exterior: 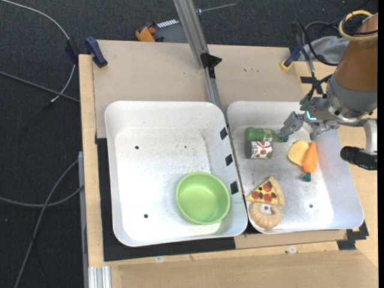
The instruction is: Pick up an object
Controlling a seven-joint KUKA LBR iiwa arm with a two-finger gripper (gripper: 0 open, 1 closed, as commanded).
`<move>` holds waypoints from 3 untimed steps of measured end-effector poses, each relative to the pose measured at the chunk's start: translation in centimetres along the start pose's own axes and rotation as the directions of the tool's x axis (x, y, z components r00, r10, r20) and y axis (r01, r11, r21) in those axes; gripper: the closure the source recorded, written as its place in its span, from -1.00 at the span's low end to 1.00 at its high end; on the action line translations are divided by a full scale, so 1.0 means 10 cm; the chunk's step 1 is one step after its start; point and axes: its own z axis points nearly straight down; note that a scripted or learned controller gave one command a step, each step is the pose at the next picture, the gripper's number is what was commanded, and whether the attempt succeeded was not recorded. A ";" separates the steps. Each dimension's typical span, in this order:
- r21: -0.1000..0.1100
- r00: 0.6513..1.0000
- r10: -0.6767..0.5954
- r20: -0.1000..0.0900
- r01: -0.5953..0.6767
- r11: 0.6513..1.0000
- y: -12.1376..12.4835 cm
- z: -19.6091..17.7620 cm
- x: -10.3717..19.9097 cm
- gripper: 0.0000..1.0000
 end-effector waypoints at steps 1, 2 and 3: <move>0.000 1.000 0.000 0.000 0.000 1.000 0.00 0.00 0.00 -1.00; 0.004 1.000 0.001 0.000 -0.001 1.000 -0.04 0.50 -0.09 -1.00; 0.005 1.000 0.000 -0.001 0.000 1.000 -0.12 1.02 -0.02 -1.00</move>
